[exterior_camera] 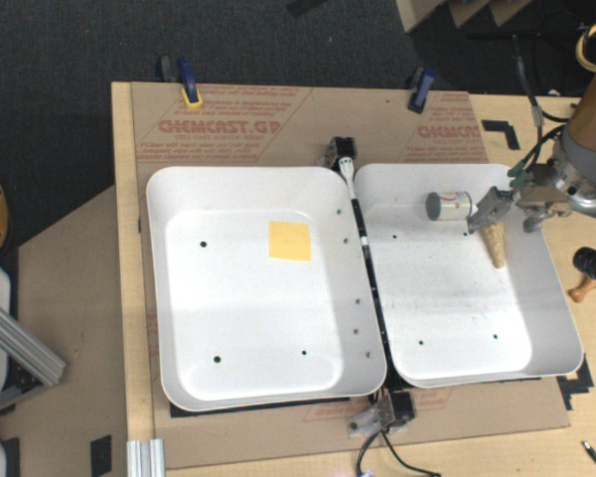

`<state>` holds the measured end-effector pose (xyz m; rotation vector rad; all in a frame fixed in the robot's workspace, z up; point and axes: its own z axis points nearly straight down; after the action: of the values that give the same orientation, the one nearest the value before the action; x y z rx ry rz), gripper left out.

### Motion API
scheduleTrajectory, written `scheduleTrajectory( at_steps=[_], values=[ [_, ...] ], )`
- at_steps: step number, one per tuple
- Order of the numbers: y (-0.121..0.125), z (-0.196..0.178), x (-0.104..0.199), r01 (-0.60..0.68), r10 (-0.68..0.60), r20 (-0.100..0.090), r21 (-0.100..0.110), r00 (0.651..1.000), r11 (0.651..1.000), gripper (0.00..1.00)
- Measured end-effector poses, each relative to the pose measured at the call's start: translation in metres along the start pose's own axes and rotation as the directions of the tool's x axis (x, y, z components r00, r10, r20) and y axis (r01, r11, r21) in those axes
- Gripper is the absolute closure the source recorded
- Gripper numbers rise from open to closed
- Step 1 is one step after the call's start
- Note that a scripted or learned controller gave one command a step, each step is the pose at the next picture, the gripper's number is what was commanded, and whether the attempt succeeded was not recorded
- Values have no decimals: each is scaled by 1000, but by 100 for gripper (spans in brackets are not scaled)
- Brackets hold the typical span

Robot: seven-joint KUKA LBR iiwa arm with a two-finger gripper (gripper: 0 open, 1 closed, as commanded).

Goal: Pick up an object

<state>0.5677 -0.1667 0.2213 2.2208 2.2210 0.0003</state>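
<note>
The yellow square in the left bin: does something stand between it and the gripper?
Yes. The gripper hovers over the right bin; the bins' raised rims and the grey cylinder lie between it and the yellow square.

Grey gripper (510, 210), possibly black cables (532, 147)

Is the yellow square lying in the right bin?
No, the yellow square lies flat in the left bin, while the right bin holds other small things.

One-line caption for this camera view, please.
Gripper over the right bin between a small cylinder and a tan cone; yellow square in the left bin.
</note>
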Motion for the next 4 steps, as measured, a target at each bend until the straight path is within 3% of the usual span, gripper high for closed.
scheduleTrajectory(
  at_steps=[1,2,3,4],
  values=[
    [1,-11,0,1,-1,1,-3,1000,1000,100],
    [48,-50,-41,0,0,4,-7,1000,1000,100],
    [28,-112,-27,2,-2,3,-8,1000,1000,100],
    [62,-37,29,6,-6,-3,6,1000,1000,100]
  ],
)
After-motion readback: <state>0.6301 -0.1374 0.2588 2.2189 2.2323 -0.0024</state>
